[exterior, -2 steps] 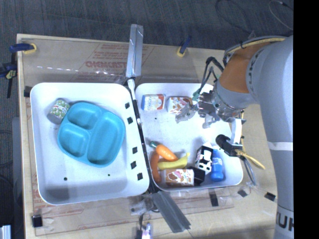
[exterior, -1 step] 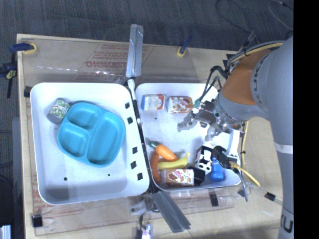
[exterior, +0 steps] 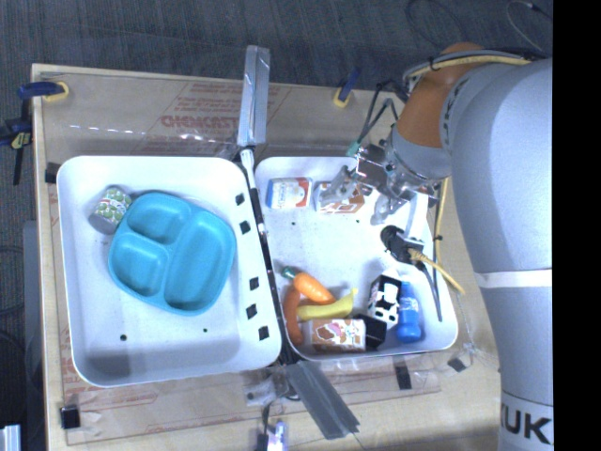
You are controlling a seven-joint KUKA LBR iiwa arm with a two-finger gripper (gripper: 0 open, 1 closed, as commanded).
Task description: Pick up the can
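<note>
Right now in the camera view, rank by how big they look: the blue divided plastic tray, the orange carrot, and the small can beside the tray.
1. Blue divided plastic tray, by far the largest.
2. Orange carrot.
3. Small can, close to the carrot; the tray hides part of it, so unsure.

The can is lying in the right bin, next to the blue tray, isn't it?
Not quite. The can is next to the blue tray, but both sit in the left bin, not the right one. The camera view shows the can tucked at the tray's upper left corner.
</note>
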